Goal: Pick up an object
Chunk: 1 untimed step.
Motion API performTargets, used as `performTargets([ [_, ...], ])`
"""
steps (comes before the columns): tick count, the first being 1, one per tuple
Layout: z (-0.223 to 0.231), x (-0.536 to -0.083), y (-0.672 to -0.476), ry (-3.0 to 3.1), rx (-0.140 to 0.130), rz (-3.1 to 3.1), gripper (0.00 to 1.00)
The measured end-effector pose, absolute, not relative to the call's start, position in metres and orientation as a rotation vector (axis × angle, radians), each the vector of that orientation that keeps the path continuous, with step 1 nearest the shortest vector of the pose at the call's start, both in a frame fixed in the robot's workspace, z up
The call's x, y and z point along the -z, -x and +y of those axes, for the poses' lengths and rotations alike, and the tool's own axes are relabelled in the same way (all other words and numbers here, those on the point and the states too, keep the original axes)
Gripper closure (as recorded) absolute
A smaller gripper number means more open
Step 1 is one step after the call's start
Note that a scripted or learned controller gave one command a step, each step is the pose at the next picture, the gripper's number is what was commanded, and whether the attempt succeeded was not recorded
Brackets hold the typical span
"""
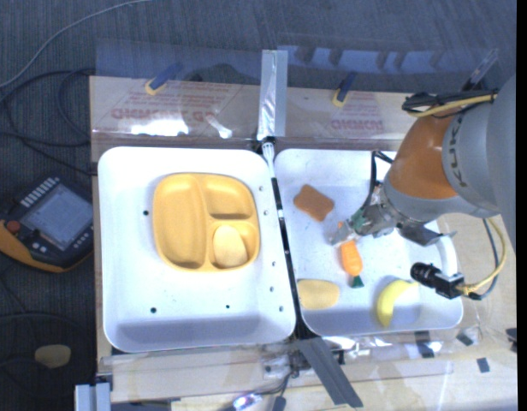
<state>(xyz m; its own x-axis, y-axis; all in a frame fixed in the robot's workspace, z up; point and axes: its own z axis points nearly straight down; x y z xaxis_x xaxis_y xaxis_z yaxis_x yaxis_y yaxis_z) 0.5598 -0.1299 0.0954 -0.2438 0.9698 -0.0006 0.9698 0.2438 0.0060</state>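
The right bin [332,171] holds a brown block [314,202] near its back left and an orange carrot with a green tip [352,259] at its middle. A pale yellow oval piece [318,294] lies at its front left, and a yellow banana-like fruit [392,300] at its front right. My gripper [356,223] hangs low over the middle of this bin, just behind the carrot's top end and to the right of the brown block. I see nothing held in it. The grey arm with its orange band [426,165] covers the bin's back right.
The left bin [127,255] carries a yellow divided plate [182,221] with a pale round item [230,247] in its front right compartment. A metal divider [273,92] stands behind the two bins. A black connector with a yellow cable [436,278] overhangs the right bin's right side.
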Motion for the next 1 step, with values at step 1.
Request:
performTargets([
  [1, -0.0555, -0.1819, -0.6045, -2.062, 0.011, 2.377, 1.0],
])
